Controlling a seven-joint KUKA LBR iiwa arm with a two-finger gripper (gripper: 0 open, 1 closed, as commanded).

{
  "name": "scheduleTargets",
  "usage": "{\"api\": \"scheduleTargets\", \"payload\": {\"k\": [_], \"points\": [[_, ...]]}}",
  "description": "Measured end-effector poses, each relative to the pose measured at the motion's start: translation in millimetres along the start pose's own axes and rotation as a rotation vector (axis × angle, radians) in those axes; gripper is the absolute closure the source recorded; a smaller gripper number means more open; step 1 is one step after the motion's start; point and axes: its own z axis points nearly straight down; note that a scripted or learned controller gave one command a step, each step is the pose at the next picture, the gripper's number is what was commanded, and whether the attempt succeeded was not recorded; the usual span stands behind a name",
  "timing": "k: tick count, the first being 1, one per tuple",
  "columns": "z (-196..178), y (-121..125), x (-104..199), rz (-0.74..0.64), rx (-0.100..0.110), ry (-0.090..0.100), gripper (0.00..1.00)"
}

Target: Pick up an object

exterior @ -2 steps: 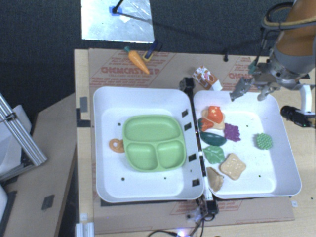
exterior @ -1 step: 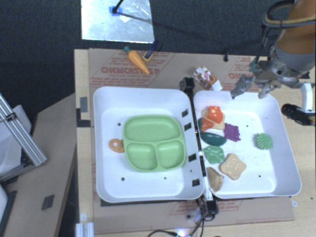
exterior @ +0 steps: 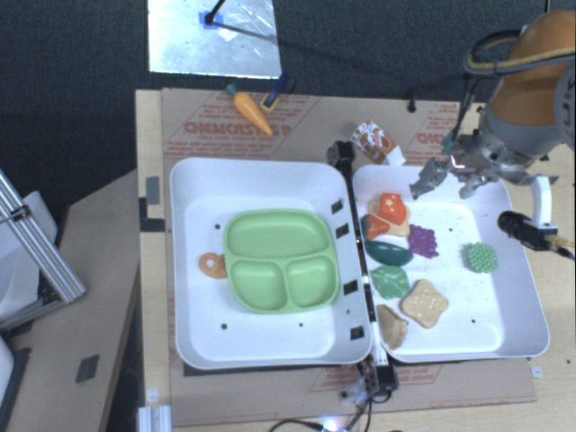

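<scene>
The right bin [exterior: 504, 331] holds several toy foods: an orange-red piece [exterior: 390, 208], purple grapes [exterior: 422, 240], a dark green pod [exterior: 389, 253], a green leaf [exterior: 390, 281], a tan cracker [exterior: 424, 303] and a round green ball [exterior: 481, 257]. My gripper [exterior: 448, 184] hangs over the bin's far edge, up and to the right of the orange-red piece. Its two fingers stand apart, open, with nothing between them.
The left bin [exterior: 193, 196] holds a green divided plate [exterior: 279, 259] and a small orange ring [exterior: 212, 265]. Behind the bins lie a toy carrot [exterior: 252, 112], a wrapped snack [exterior: 374, 141] and a foil sheet [exterior: 214, 23]. A black part [exterior: 526, 229] overhangs the right bin's right rim.
</scene>
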Motion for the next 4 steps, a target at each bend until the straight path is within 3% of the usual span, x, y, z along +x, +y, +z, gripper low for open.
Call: {"api": "scheduleTargets", "payload": {"k": [2,3,4], "points": [[109,-6,-1,0.0,0.001,0.0,0.0],[146,-3,-7,0.005,-0.012,-0.011,0.0],[137,-4,-5,0.004,-0.009,-0.006,1.0]]}}
